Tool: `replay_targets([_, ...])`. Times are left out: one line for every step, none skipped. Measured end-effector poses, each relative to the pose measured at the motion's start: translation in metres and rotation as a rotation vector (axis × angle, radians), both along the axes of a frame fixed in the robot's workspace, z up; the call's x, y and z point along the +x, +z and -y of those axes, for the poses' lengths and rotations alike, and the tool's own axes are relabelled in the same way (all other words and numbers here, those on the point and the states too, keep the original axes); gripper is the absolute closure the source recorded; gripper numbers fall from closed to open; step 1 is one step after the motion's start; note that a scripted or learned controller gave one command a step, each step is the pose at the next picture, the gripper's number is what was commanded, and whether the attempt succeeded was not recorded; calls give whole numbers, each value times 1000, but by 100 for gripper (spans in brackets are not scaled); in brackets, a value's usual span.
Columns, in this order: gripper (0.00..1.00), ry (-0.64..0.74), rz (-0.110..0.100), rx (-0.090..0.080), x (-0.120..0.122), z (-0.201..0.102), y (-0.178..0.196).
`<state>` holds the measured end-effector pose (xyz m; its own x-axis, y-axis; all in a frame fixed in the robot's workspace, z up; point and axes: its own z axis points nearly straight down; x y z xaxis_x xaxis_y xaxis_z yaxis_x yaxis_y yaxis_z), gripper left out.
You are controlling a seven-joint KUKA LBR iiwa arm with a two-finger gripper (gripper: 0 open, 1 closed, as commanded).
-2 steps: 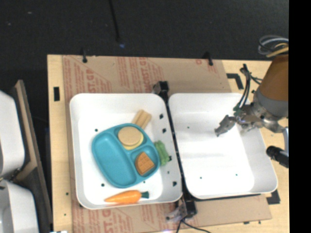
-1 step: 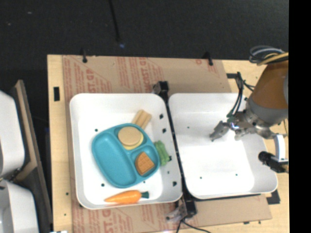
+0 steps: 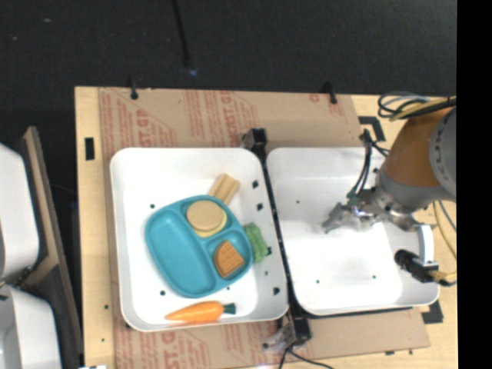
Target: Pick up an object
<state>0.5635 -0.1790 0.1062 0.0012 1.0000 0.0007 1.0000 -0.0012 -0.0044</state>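
My gripper [image 3: 337,219] hangs low over the right bin [image 3: 338,283], near its middle, reaching in from the right below the orange wrist band. Nothing shows in its grasp. The objects all lie in the left bin [image 3: 127,206]: a blue divided tray [image 3: 177,256] holding a round tan biscuit [image 3: 207,216] and a brown waffle piece [image 3: 229,259]. A pale wooden block [image 3: 225,187] leans at the tray's upper edge. A green piece [image 3: 257,241] sits at the tray's right side. An orange carrot [image 3: 198,311] lies near the bin's front wall.
A black clamp [image 3: 254,139] and a dark divider strip [image 3: 273,229] sit between the two bins. Both rest on a cardboard-covered bench [image 3: 192,118]. White and wooden fixtures [image 3: 23,229] stand off the bench's left side.
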Motion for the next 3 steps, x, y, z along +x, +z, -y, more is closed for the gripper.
replay_targets([100, -1, 6, -1, 2, 1, 14])
replay_targets([100, 1, 10, -2, 3, -6, 74])
replay_targets([100, 1, 7, -1, 4, -5, 98])
